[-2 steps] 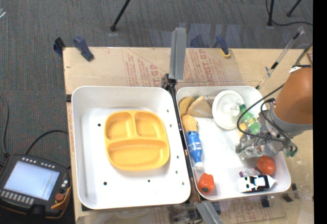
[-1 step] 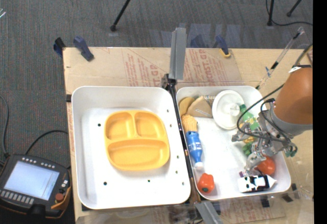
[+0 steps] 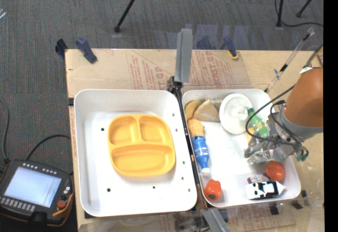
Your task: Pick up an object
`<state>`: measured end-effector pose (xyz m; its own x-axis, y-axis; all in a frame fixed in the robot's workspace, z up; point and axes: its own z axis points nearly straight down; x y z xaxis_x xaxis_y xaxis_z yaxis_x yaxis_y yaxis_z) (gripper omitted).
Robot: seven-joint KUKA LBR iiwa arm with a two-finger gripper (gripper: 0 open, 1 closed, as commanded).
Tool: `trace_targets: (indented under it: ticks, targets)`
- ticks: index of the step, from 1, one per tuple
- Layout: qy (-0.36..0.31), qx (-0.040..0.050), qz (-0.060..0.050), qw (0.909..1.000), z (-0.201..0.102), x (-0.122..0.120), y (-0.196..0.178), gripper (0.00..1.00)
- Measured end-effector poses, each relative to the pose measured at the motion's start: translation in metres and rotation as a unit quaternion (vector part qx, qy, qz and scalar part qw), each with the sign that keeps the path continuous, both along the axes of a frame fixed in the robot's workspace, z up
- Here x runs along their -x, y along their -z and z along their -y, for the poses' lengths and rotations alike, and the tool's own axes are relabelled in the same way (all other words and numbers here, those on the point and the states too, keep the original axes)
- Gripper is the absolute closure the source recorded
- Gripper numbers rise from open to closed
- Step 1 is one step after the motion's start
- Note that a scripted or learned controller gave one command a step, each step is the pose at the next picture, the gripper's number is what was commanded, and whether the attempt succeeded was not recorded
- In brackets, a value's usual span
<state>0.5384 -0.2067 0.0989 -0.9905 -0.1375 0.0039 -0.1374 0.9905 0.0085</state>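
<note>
Metal gripper on the grey arm hangs low in the right white bin, just beside a round red ball.

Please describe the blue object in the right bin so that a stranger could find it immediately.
Look at the right white bin, along its left wall. There a slim blue bottle-shaped item lies lengthwise, between a ridged yellow piece above it and a small orange-red round object below. Nothing else there is blue.

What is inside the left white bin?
The left white bin holds a yellow divided plate, lying flat near its middle. The three compartments look bare. The bin floor under the plate is covered, so it cannot be seen.
</note>
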Motion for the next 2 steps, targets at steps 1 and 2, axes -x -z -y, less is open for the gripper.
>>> trace_targets:
  ticks: [1,2]
  targets:
    - [0.000,-0.0002,0.000,1.0000,0.000,0.000,0.000,0.00]
    - [0.029,0.0021,0.001,0.9996,0.006,-0.026,0.015,0.00]
